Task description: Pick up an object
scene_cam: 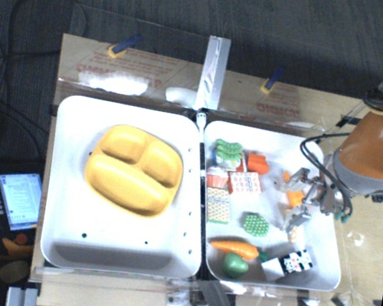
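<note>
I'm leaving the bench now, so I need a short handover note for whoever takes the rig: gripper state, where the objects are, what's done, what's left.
Gripper: low over the right side of the right bin; whether the jaws are open or shut is not clear, and nothing is visibly held.
Objects: all small items lie in the right bin, including a carrot, a green ball, a green dotted piece, a black-and-white block and small boxes. The left bin holds a yellow sectioned tray.
Done: no confirmed pick.
Left: grasp one object and lift it.

The tool (304, 202) is too blurred to read its grip.
</note>
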You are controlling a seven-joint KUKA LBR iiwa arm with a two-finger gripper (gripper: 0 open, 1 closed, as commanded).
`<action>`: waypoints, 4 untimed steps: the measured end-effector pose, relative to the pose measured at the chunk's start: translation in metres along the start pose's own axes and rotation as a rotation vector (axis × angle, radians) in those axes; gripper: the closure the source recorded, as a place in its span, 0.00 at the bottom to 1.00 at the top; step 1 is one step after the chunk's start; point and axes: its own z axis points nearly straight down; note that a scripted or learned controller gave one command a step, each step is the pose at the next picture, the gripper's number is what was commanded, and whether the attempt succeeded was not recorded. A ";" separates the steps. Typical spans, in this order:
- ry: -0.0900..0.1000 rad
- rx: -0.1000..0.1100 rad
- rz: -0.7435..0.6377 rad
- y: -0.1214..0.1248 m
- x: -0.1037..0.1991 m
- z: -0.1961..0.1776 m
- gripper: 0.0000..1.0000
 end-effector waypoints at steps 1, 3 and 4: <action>0.006 -0.004 0.005 0.031 -0.014 0.011 0.00; 0.013 -0.005 0.202 0.012 -0.021 -0.101 1.00; 0.013 -0.006 -0.016 0.010 -0.001 0.006 1.00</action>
